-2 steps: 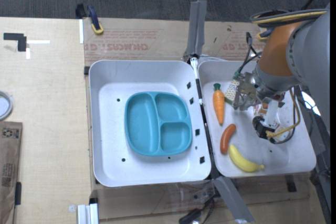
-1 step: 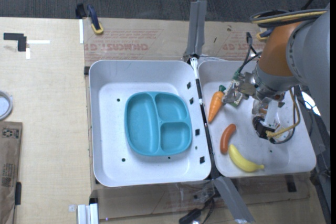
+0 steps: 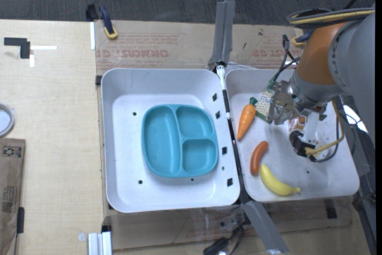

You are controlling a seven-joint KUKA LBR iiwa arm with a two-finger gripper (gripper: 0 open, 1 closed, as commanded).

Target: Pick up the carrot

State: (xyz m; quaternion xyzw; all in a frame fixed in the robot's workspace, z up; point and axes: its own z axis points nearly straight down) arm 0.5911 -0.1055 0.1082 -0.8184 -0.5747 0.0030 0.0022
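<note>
The carrot (image 3: 246,120), orange with a green top, lies in the right bin (image 3: 334,185) near its left wall, tip pointing down-left. My gripper (image 3: 276,108) hangs just right of the carrot's green end, low over the bin floor. The arm's grey wrist and orange band rise behind it to the upper right. Nothing shows between the fingers.
A red-orange sausage (image 3: 258,157) and a yellow banana (image 3: 277,182) lie below the carrot in the same bin. The left bin (image 3: 119,128) holds a blue divided plate (image 3: 179,141). A grey post (image 3: 224,33) stands between the bins at the back. Cables hang near the wrist.
</note>
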